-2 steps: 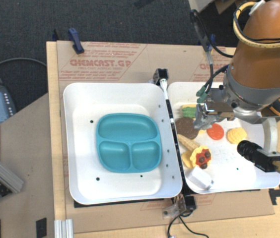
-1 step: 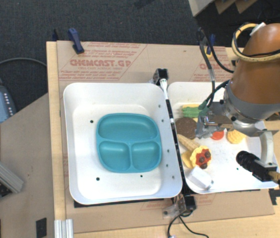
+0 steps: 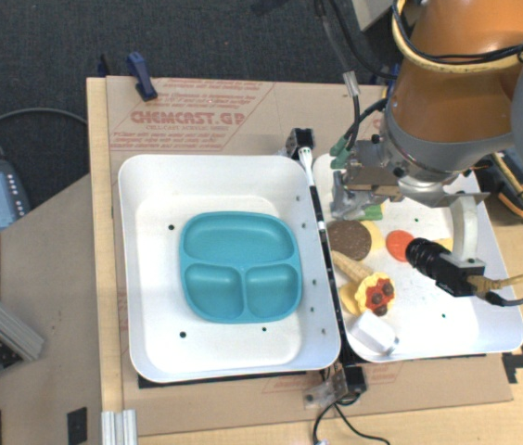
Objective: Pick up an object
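Arm [image 3: 456, 72] over right bin [image 3: 498, 336]; teal tray [image 3: 240, 267] in left bin [image 3: 141, 248]. Gripper [image 3: 356, 202] low at right bin's left edge, grasp impossible to tell. Just below: brown disc [image 3: 349, 240], orange disc [image 3: 400, 243], yellow piece [image 3: 373, 295].

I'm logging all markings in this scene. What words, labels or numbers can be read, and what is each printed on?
"CHEMCAST G P", red print on the cardboard sheet beneath the bins.
Smaller red lines above and below that name on the same sheet: too small and blurred to read.
Nothing legible elsewhere.
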Available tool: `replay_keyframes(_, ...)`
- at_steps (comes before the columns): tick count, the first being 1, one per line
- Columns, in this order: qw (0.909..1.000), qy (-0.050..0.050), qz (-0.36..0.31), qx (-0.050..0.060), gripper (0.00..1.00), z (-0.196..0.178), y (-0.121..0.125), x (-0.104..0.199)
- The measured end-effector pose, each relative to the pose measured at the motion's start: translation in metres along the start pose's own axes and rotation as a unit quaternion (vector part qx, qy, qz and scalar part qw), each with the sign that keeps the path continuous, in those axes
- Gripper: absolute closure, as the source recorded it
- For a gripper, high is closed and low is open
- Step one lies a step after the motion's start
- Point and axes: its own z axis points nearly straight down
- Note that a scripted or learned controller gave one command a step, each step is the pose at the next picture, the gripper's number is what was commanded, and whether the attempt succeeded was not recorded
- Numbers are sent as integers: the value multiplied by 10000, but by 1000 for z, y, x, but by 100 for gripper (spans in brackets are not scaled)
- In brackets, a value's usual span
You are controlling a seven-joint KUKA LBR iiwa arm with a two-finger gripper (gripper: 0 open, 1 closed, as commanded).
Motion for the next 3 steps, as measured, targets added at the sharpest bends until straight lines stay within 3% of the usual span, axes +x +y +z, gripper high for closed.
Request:
replay_keyframes(1, 10000, 8, 27, -52, 100, -137, -22, -12)
replay_keyframes(2, 10000, -10, 3, 94, 100, 21, -24, 67)
replay_keyframes(3, 10000, 27, -7, -29, 100, -101, -21, 125)
